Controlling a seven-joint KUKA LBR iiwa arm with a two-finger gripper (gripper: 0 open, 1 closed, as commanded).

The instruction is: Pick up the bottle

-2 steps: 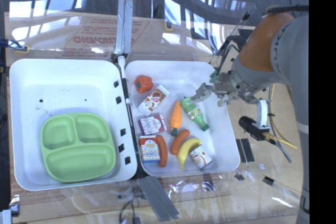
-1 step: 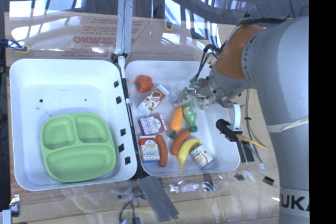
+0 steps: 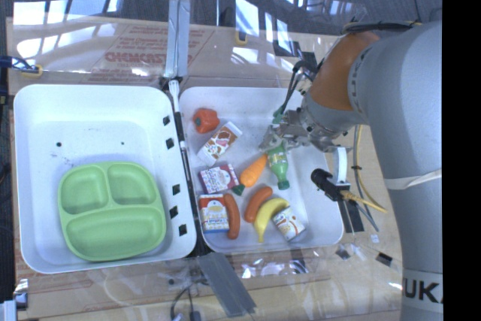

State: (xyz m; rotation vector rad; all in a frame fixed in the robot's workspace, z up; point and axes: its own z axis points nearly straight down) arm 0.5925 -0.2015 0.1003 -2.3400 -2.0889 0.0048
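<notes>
Gripper (image 3: 282,139) sat right over the green bottle (image 3: 279,166); couldn't tell jaw state. Next: confirm grasp, then lift.

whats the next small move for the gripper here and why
Probably a short straight descent onto the green bottle. The gripper sits right above its top end in the right bin, but the bottle lies among the carrot and banana, not visibly between the fingers.

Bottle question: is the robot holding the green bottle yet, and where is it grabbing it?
Cannot tell. The tool sits right over the green bottle, at its top end, but a grip isn't visible.
</notes>
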